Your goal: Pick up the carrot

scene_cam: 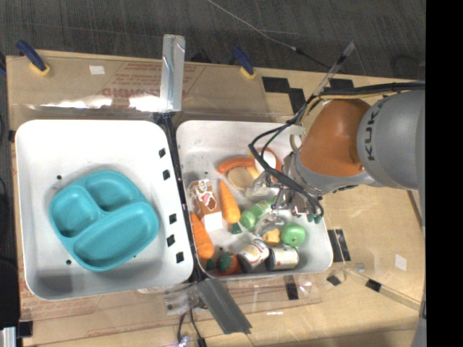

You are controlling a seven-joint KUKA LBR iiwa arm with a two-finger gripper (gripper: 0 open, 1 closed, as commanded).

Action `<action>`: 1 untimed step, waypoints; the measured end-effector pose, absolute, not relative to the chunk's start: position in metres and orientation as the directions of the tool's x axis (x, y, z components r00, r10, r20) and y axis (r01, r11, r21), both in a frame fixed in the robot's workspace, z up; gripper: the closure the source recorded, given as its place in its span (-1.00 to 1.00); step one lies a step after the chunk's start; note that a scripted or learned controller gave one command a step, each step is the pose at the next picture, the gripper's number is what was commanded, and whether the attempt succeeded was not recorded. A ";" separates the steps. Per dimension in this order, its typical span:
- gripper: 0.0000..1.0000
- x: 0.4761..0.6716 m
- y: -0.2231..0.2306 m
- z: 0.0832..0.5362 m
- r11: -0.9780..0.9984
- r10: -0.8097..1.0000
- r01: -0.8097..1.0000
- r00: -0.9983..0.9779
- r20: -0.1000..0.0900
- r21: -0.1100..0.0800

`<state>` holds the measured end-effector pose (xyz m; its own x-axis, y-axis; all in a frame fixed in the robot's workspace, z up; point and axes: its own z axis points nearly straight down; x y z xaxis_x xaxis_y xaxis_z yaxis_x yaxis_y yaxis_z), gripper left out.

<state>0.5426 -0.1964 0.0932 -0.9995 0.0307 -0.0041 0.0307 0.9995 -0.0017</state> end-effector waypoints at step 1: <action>-1.00 0.492 -0.169 0.091 0.999 -0.043 -0.043 -0.999 0.001 0.001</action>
<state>0.4923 -0.1687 0.0913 -0.9991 -0.0428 0.0014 -0.0428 0.9991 0.0011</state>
